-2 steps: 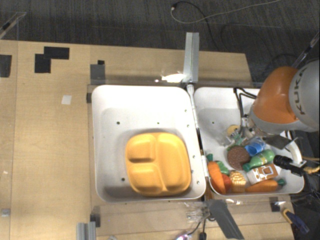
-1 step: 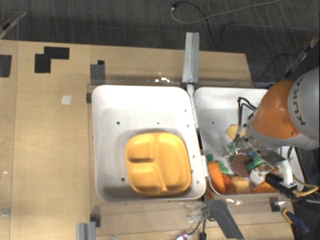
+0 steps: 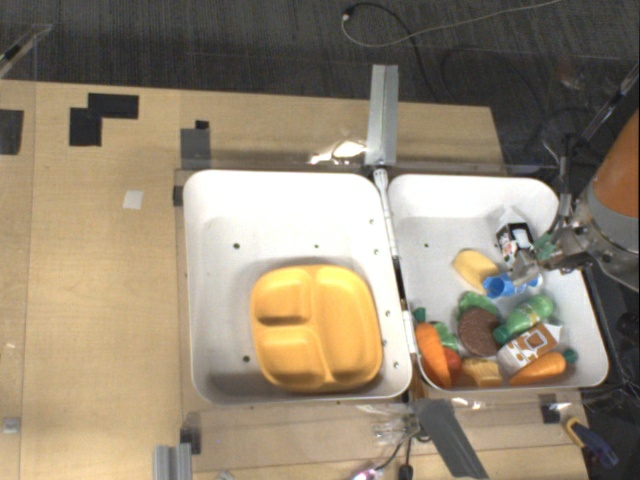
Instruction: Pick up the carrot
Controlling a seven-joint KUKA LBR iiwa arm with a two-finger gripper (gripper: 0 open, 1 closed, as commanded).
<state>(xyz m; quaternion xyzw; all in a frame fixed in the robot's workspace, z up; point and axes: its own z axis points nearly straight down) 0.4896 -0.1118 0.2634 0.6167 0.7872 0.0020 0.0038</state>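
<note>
The gripper (image 3: pixel 527 253) hangs over the back half of the right bin (image 3: pixel 440 203), reaching in from the right on the grey arm (image 3: pixel 612 203) with its orange band. I cannot tell how it is set or whether it has anything; the end of it is lost among small dark and white parts.

The carrot (image 3: pixel 434 354) lies well apart from it, toward the front and toward the divider between the bins, in the near left corner of the right bin. Its long axis runs roughly front to back along that bin's left wall, the fat orange body nearest the front rim. A second orange piece (image 3: pixel 541 369) lies at the front rim, closer under the arm, tapering sideways; it could also be a carrot, so there is some doubt about the target.

Between the gripper and the corner carrot sit a yellow lump (image 3: pixel 475 265), a blue piece (image 3: pixel 497 286) and a brown disc (image 3: pixel 479 333).

A small carton (image 3: pixel 527 346) bears printing, but it is too small to read.

In the left bin (image 3: pixel 220 208) sits a yellow divided tray (image 3: pixel 315 325).
</note>
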